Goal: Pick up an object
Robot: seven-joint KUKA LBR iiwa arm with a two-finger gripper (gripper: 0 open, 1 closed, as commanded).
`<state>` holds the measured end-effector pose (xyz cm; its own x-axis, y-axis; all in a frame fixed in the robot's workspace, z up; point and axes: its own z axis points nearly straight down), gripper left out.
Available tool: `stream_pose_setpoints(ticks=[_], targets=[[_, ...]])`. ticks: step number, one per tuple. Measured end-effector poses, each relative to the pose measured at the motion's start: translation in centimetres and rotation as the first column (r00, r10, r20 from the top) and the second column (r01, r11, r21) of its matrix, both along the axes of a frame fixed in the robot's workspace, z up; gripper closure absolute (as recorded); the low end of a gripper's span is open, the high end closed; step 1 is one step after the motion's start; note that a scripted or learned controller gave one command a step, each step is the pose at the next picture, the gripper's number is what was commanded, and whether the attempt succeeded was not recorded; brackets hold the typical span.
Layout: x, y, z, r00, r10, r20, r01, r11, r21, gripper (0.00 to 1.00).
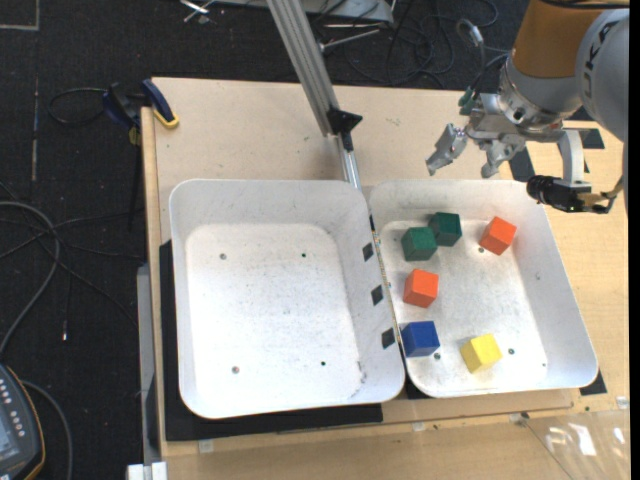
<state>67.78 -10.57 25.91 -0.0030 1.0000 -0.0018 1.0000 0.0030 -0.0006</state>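
1. We see the grey arm with its orange band [560, 13] entering from the upper right of the frame.
2. Its hand [468, 160] hangs above the far rim of the right-hand shallow white bin [560, 298], over the light wooden table [250, 128]. The two fingers are spread apart, with nothing between them.
3. In the right bin, toward the upper middle, two dark green cubes sit touching each other: one [420, 242] lower left, the other [446, 228] upper right.
4. An orange cube [497, 235] lies near them, toward the bin's upper right.
5. A second orange cube [421, 287] sits below the green pair, close to the bin's left wall.
6. A blue cube [420, 337] lies lower still, against the left wall.
7. A yellow cube [481, 352] sits to the right of the blue one, near the bottom rim.
8. The left-hand shallow white bin [265, 298] fills the centre left of the frame.
9. A grey metal pole [305, 53] slants from the top of the frame down to where the bins meet.
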Motion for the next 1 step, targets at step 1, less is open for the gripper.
stream_pose_setpoints(ticks=[1], targets=[[-1.10, -3.14, -9.63, 1.000, -0.007, -0.008, 0.007, 1.000, 0.001, 0.00]])
